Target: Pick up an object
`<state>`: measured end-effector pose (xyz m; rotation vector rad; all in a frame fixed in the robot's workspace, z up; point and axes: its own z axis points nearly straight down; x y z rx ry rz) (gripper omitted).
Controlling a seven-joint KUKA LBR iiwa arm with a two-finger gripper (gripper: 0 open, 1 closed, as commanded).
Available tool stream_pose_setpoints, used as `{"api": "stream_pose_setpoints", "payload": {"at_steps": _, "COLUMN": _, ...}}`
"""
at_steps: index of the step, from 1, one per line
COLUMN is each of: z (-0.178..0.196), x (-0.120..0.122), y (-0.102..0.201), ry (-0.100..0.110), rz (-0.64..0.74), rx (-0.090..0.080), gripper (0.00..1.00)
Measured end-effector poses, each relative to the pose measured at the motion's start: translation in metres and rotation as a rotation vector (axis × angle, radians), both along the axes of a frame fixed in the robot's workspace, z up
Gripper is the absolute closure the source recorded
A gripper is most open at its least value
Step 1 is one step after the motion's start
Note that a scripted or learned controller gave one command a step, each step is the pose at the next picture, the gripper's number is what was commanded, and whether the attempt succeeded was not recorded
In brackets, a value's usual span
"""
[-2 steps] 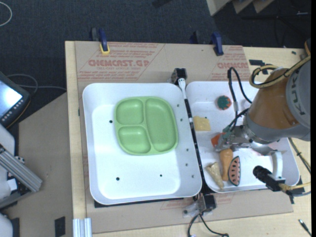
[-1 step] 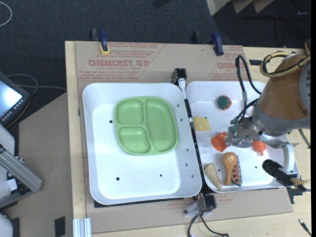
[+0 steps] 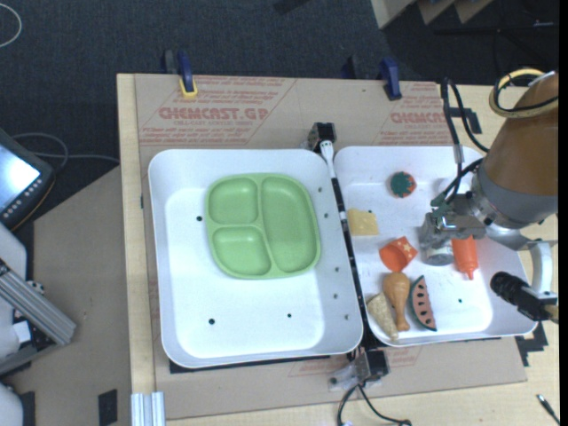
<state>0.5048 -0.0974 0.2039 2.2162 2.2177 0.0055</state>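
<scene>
The right bin (image 3: 373, 171) holds a green and red ball (image 3: 403, 183), a yellow cheese square (image 3: 362, 222), an orange-red wedge (image 3: 397, 254), an orange carrot-like piece (image 3: 465, 255), a chicken drumstick (image 3: 398, 296), a pale piece (image 3: 382, 311) beside it and a watermelon slice (image 3: 422, 303). My gripper (image 3: 437, 240) reaches in from the right and hangs low between the wedge and the orange carrot-like piece, just left of the latter.
The left bin (image 3: 177, 264) carries a green three-compartment plate (image 3: 263, 224). A black clamp (image 3: 322, 135) sits at the far end of the seam between the bins. The arm's orange band and grey body (image 3: 524, 149) cover the right bin's far right side.
</scene>
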Motion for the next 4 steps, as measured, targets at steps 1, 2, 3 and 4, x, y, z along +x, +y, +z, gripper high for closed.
{"api": "stream_pose_setpoints", "payload": {"at_steps": 1, "z": 0.022, "x": 0.001, "y": 0.000, "ry": 0.002, "rz": 0.000, "rx": 0.000, "gripper": 1.00}}
{"api": "stream_pose_setpoints", "payload": {"at_steps": 2, "z": 0.013, "x": 0.047, "y": -0.001, "ry": 0.002, "rz": 0.001, "rx": 0.000, "gripper": 1.00}}
{"api": "stream_pose_setpoints", "payload": {"at_steps": 3, "z": 0.016, "x": 0.036, "y": 0.005, "ry": 0.009, "rz": 0.000, "rx": 0.003, "gripper": 1.00}}
{"api": "stream_pose_setpoints", "payload": {"at_steps": 4, "z": 0.018, "x": 0.041, "y": -0.003, "ry": 0.004, "rz": -0.001, "rx": 0.001, "gripper": 1.00}}
